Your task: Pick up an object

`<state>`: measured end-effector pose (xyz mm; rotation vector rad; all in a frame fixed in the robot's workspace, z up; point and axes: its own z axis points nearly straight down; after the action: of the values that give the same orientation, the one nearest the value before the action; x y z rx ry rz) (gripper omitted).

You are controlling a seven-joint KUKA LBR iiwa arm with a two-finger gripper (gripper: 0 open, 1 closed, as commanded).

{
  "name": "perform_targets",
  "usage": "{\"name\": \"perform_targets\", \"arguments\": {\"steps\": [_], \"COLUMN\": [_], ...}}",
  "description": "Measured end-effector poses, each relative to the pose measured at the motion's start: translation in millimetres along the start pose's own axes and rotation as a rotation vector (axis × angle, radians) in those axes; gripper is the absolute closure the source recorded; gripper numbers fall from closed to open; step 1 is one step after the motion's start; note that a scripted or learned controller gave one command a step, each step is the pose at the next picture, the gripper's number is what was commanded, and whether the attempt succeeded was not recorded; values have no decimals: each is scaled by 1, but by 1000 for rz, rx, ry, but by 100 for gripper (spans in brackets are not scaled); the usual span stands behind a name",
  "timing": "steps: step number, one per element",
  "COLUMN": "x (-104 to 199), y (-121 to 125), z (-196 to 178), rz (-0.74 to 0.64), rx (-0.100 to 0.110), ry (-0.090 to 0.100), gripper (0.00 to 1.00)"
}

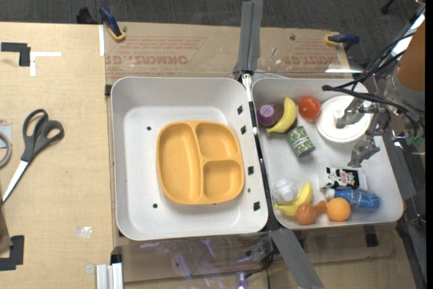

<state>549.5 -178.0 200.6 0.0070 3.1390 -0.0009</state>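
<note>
Wooden bench (pixel 54 213) with two white bins: right bin (pixel 385 210), near edge, holds an orange (pixel 338 209), blue bottle (pixel 362 199) and banana (pixel 302 198); farther, the gripper (pixel 360 139) hangs above it, finger state indiscernible; left bin (pixel 128 145) holds a yellow tray (pixel 200 162).

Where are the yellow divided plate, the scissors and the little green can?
yellow divided plate (pixel 201 162), camera view, on the ridge between its compartments.
scissors (pixel 38 130), camera view, on the black handles.
green can (pixel 300 142), camera view, on the middle of its side.
</note>
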Motion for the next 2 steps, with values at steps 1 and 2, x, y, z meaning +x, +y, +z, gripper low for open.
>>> {"name": "perform_targets", "arguments": {"steps": [1, 2], "x": [-58, -34], "y": [31, 39], "z": [107, 108], "rz": [17, 48], "rx": [0, 0], "ry": [-2, -1], "gripper": [0, 0]}}
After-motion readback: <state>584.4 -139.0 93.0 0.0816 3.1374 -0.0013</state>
